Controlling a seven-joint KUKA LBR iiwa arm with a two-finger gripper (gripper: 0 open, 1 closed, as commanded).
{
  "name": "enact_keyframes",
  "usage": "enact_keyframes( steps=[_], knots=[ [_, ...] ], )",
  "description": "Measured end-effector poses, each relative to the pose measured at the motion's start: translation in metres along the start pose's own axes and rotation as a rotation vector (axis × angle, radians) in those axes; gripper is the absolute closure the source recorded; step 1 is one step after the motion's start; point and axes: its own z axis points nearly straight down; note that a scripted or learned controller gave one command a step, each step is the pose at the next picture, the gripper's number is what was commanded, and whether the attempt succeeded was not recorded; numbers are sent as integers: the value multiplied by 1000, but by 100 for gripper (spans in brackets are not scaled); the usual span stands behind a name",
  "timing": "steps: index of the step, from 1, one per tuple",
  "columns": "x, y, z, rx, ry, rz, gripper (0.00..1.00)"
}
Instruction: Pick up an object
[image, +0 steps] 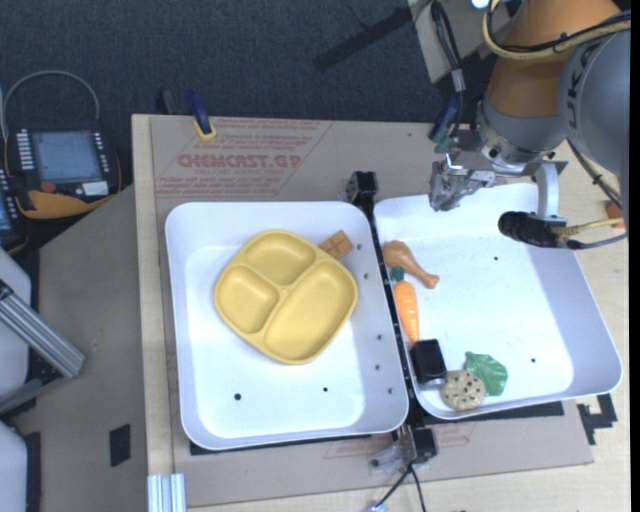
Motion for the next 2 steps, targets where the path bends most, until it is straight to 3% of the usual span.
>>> enact_keyframes(
  steps=[2],
  knots=[
    [91,-55,-10,2,0,1,100]
  ],
)
